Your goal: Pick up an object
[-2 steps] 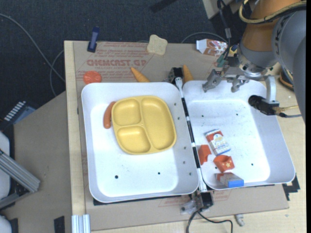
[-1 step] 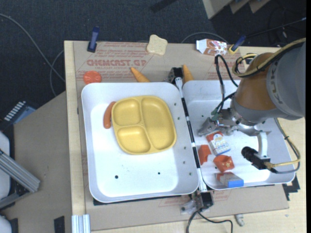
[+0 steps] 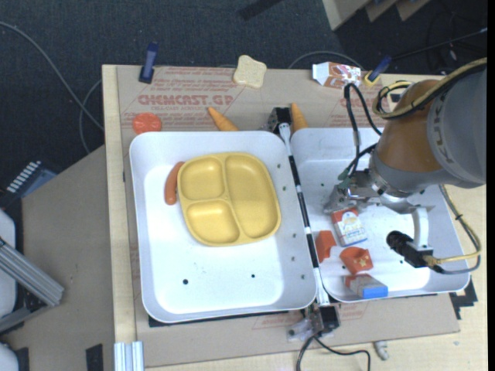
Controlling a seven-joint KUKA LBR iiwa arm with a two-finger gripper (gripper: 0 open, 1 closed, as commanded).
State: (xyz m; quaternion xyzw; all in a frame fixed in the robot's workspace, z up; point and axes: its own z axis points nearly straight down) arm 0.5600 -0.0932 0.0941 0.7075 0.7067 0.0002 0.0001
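Note:
My gripper (image 3: 345,198) reaches down into the right bin (image 3: 325,157) from the right, under the grey and orange arm. Its tips sit just above a small red and white carton (image 3: 350,226), touching or nearly touching its top edge. Below the carton lie a red strawberry-like toy (image 3: 357,260), a small red block (image 3: 325,244) by the bin's left wall, and a blue and grey block (image 3: 369,288) at the front rim. In the left bin (image 3: 224,292) a yellow divided plate (image 3: 229,197) lies with a red sausage (image 3: 171,182) at its left side.
Behind the bins on the cardboard lie a bread slice (image 3: 250,70), an orange carrot (image 3: 222,120), a red disc (image 3: 145,122), a blue clip (image 3: 148,61) and a small carton (image 3: 338,73). Black cables (image 3: 353,114) hang over the right bin's back.

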